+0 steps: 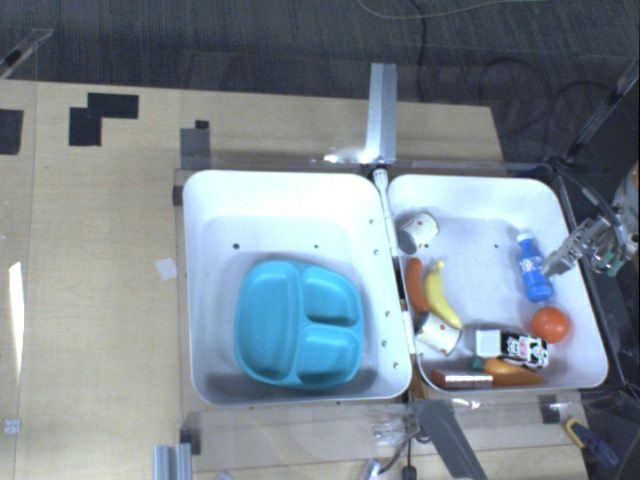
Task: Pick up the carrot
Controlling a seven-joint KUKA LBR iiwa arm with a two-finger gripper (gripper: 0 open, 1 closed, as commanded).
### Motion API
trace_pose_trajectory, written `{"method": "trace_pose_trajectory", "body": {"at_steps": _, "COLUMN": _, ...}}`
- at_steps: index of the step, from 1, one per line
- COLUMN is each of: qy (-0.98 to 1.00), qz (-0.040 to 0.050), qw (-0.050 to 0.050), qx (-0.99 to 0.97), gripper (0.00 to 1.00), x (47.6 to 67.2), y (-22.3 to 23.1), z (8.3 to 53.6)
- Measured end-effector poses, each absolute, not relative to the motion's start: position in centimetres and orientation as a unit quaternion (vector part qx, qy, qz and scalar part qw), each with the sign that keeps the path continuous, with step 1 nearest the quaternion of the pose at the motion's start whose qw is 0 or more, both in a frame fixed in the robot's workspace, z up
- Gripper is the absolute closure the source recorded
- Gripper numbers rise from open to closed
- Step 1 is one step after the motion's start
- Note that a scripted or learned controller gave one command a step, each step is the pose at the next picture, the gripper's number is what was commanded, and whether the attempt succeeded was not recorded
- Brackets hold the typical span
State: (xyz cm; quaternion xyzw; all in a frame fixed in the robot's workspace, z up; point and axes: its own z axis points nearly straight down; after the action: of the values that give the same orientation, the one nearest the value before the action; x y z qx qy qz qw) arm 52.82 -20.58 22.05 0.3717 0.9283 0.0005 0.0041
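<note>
The carrot (514, 373), an orange tapered piece, lies along the front wall of the right bin (470, 193), just below a small black-and-white toy (526, 348). My gripper (566, 254) hangs over the right bin's right wall, well behind the carrot and apart from it. Its tip is close to the right side of a blue bottle (533, 269). Nothing is seen held in it.
The right bin also holds a red-orange sausage-shaped piece (414, 282), a banana (441, 295), two white cups (418, 230) (438, 335), an orange ball (549, 324), a white block (487, 342) and a dark red stick (458, 378). A blue divided plate (298, 321) lies in the left bin (210, 228).
</note>
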Motion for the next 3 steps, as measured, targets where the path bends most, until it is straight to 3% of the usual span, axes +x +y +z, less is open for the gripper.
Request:
{"method": "trace_pose_trajectory", "body": {"at_steps": 1, "qy": 0.928, "qz": 0.0009, "qw": 0.007, "qx": 0.372, "gripper": 1.00, "x": 53.0, "y": -20.5, "z": 23.0}}
{"method": "trace_pose_trajectory", "body": {"at_steps": 2, "qy": 0.933, "qz": 0.0004, "qw": 0.002, "qx": 0.360, "gripper": 1.00, "x": 55.7, "y": -18.0, "z": 21.0}}
{"method": "trace_pose_trajectory", "body": {"at_steps": 3, "qy": 0.946, "qz": 0.0001, "qw": 0.004, "qx": 0.325, "gripper": 1.00, "x": 53.0, "y": -20.6, "z": 25.0}}
